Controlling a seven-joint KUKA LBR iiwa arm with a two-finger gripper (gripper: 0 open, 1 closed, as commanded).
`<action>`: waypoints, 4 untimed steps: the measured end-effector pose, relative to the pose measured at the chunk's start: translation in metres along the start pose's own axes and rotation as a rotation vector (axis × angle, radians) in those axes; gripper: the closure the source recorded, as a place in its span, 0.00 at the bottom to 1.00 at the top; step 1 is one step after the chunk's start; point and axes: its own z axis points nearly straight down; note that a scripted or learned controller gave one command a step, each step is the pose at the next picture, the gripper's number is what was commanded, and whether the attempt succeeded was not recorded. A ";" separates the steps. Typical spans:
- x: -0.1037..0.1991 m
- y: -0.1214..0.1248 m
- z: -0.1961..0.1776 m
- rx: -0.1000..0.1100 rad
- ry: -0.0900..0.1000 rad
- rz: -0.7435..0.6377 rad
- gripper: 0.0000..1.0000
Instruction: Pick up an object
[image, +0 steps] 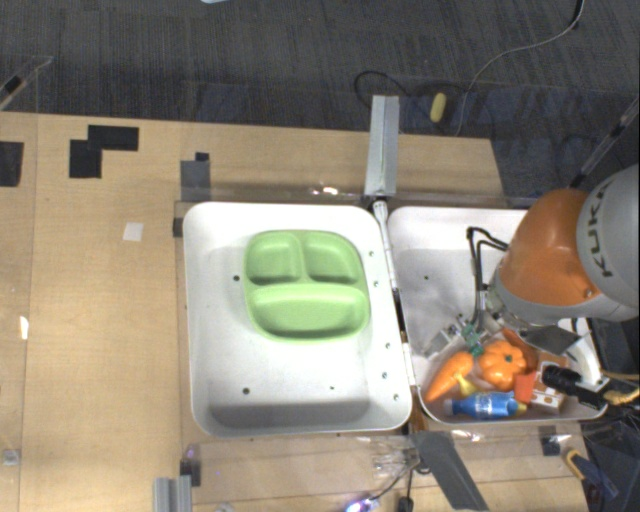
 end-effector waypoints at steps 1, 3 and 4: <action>0.009 0.022 -0.094 0.010 0.007 0.130 0.00; 0.001 -0.025 0.000 -0.003 -0.002 -0.145 0.00; 0.000 -0.031 0.001 0.004 0.005 0.283 0.00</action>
